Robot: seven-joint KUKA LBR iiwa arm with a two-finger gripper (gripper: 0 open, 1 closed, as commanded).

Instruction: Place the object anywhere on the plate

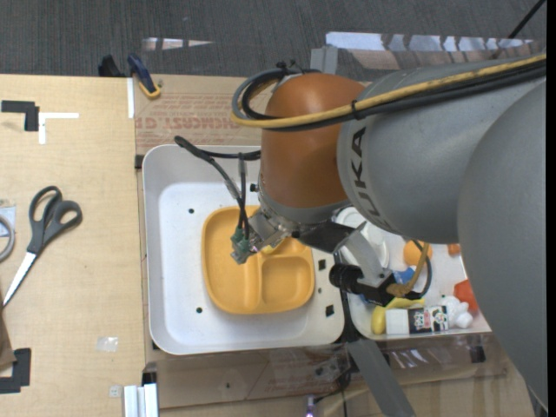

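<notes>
Reaching in from the right, the arm (417,146) is hanging over the left bin (174,259), its claw (248,241) sitting just above the yellow plate (278,289). Something small and green (238,248) is showing at the claw's tip, but whether the claw is gripping it, I cannot tell. Small toys (417,315) are lying in the right bin. Scissors (43,224) are resting on the worktop (69,320).
</notes>
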